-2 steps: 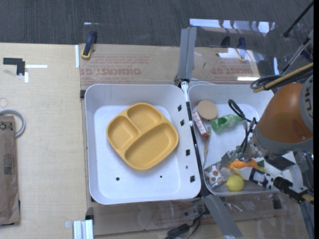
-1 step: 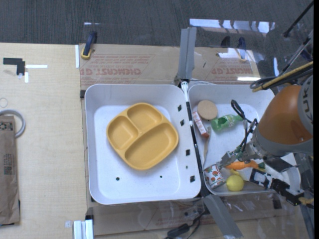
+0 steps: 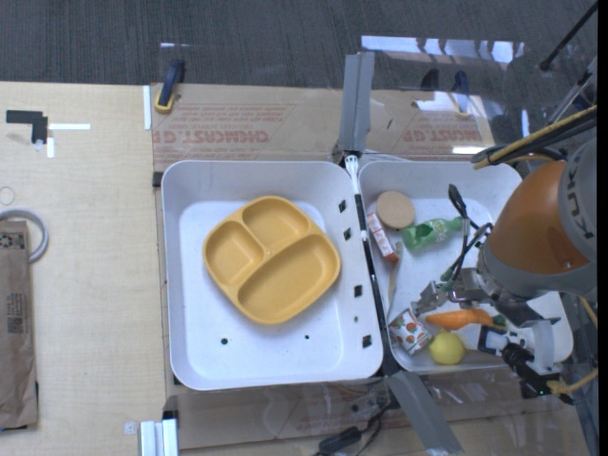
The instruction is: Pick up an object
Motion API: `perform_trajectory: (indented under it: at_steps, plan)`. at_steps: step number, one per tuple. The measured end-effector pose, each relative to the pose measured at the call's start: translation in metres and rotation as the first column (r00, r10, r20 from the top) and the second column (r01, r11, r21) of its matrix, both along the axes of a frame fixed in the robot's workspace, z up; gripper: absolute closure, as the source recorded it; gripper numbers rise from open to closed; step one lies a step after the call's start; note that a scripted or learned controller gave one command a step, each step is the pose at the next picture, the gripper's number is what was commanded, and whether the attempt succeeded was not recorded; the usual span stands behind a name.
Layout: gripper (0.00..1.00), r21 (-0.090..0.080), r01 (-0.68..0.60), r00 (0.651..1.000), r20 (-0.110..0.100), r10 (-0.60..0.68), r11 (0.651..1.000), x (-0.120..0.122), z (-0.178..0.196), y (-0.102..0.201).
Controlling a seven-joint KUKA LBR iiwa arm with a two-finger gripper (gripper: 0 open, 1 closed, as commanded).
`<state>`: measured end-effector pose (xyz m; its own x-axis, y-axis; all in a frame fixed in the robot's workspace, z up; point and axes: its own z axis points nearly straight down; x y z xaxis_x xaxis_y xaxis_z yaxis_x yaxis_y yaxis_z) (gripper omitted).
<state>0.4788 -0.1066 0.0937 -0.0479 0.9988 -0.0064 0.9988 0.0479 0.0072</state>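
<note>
You see the arm (image 3: 546,231) over the right bin (image 3: 494,180), lower right of the frame; its fingers' state you cannot tell. Beneath it crowd a carrot (image 3: 461,319), lemon (image 3: 446,349), carton (image 3: 408,332) and green bottle (image 3: 432,232). The left bin (image 3: 190,283) holds a yellow plate (image 3: 272,258).

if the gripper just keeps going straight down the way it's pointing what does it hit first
Most likely the carrot, which lies right under the gripper in the right bin. Depth is hard to judge from above; the lemon sits just beside it.
</note>
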Motion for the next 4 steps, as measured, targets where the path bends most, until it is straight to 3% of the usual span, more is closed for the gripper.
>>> perform_trajectory:
  at_steps: [1, 2, 3, 4]
  plan:
    - [0.0, 0.004, -0.012, 1.0, -0.008, 0.012, 1.0, -0.002, -0.002, -0.068]
    - [0.0, 0.004, 0.052, 0.999, -0.009, -0.052, 0.999, 0.02, 0.138, -0.041]
    - [0.0, 0.005, -0.079, 0.997, -0.008, 0.079, 0.997, 0.029, 0.009, -0.096]
    - [0.0, 0.007, -0.103, 0.995, -0.011, 0.103, 0.995, 0.024, -0.003, -0.062]
